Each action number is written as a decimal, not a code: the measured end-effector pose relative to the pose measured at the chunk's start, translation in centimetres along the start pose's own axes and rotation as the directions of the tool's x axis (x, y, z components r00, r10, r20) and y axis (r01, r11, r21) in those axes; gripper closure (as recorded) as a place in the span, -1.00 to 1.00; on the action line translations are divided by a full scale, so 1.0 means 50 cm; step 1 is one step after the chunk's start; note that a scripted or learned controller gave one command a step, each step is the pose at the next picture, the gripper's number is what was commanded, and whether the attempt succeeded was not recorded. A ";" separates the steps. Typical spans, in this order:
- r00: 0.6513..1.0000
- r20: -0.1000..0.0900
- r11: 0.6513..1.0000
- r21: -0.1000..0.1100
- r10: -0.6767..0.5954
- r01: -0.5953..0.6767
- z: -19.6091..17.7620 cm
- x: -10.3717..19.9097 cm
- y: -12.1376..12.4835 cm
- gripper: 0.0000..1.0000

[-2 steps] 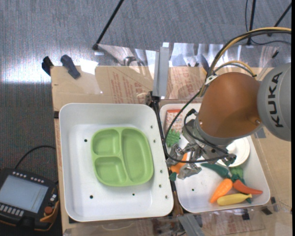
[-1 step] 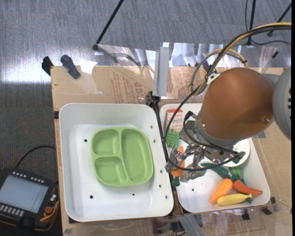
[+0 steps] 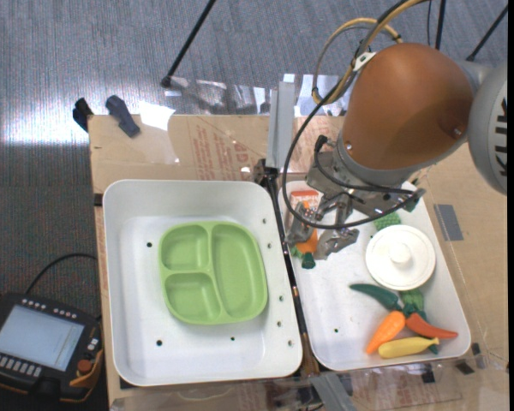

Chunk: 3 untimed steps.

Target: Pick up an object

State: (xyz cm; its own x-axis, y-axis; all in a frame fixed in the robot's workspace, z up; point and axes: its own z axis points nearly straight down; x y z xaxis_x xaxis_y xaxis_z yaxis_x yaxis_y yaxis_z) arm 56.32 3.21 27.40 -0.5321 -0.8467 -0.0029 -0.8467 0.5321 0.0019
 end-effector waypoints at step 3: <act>0.849 0.000 0.849 -0.008 -0.528 0.528 0.178 0.135 0.125 1.00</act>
State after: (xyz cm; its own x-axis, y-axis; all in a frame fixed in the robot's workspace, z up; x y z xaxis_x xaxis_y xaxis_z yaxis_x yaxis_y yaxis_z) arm 47.43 0.86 18.47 -0.0048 -1.0000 -0.0031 -1.0000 0.0048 0.0076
